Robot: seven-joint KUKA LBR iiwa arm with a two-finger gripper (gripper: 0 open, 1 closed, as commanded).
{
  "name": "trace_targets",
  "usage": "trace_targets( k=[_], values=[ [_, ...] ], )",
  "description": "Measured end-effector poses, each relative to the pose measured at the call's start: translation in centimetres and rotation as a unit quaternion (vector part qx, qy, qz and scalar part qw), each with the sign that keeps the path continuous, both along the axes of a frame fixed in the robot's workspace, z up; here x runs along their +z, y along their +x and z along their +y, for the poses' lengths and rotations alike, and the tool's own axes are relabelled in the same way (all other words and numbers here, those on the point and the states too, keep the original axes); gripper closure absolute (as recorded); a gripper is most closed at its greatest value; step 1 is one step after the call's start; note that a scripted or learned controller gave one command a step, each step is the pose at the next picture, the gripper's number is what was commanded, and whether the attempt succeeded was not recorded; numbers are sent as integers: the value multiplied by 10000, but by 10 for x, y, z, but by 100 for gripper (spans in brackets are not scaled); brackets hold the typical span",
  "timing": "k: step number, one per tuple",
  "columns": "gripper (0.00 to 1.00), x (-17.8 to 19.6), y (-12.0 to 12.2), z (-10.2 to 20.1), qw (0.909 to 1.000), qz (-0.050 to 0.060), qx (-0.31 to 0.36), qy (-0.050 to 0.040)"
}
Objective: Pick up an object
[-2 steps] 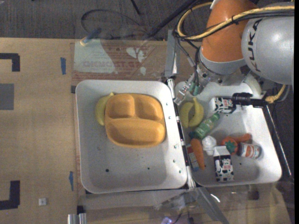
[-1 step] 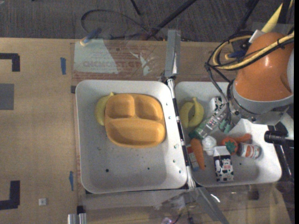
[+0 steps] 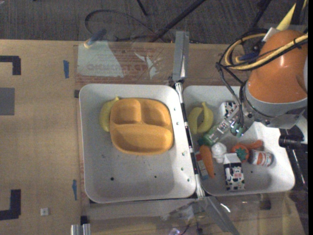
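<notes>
Camera view shows a clear green-capped bottle (image 3: pixel 218 131) lying tilted beside bananas (image 3: pixel 201 119); I cannot tell the fingers' state.

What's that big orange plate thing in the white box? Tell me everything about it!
It is a divided tray, orange-yellow and smooth, like plastic. It has rounded corners and three compartments: two smaller ones along the far side and one long one along the near side. All three look bare. It lies flat, face up, in the far half of the left bin. A yellow banana peeks out along its left edge, seemingly partly tucked under it. Nothing else touches it.
</notes>
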State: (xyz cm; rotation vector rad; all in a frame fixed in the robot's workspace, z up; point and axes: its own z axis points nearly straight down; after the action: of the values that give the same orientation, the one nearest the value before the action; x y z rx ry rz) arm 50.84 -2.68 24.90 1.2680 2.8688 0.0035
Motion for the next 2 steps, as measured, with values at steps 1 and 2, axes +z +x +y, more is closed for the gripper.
trace_targets(
  k=[1,2],
  values=[
    [100,16,-26,-15,9948,22,1014,-2],
    [100,-79,-29,-80,9970,24,768,-3]
  ],
)
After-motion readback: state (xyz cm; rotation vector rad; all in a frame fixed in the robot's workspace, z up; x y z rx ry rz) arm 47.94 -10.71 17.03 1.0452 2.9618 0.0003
